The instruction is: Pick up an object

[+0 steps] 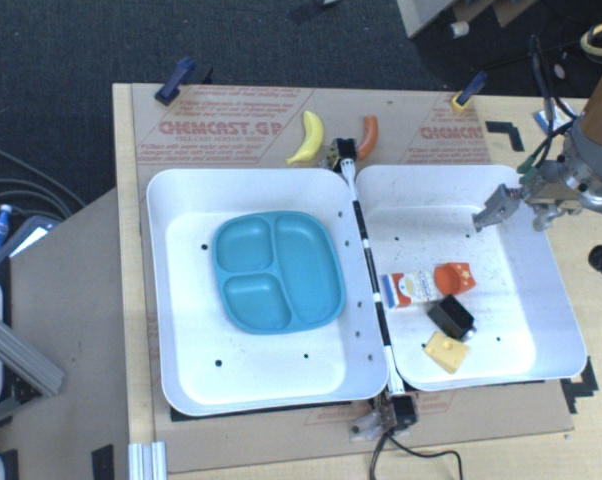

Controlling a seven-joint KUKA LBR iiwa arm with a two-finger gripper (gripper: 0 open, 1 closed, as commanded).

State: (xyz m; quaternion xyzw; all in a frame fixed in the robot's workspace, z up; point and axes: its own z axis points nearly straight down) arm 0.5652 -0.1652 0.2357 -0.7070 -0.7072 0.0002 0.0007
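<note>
A: Where are the pickable items?
B: All in the right bin [541, 258], lower-left part. Orange-and-white carton [428, 284] lying flat by the divider, black block [450, 317] just below it, touching or nearly. Yellow wedge [445, 351] right under the block, near the front wall.
A: Claw?
B: Claw [511, 211] is over the right bin's upper right, well apart from all three. Fingers spread, nothing between them.
A: Left bin?
B: Left bin [181, 348] holds a blue three-compartment plate [278, 270], roughly centred.
A: Anything outside the bins?
B: On the surface [231, 123] behind them: yellow banana [307, 138] and an orange piece [367, 136] just beside the bins' back corner. Blue clamp [175, 81] on the back-left edge.
</note>
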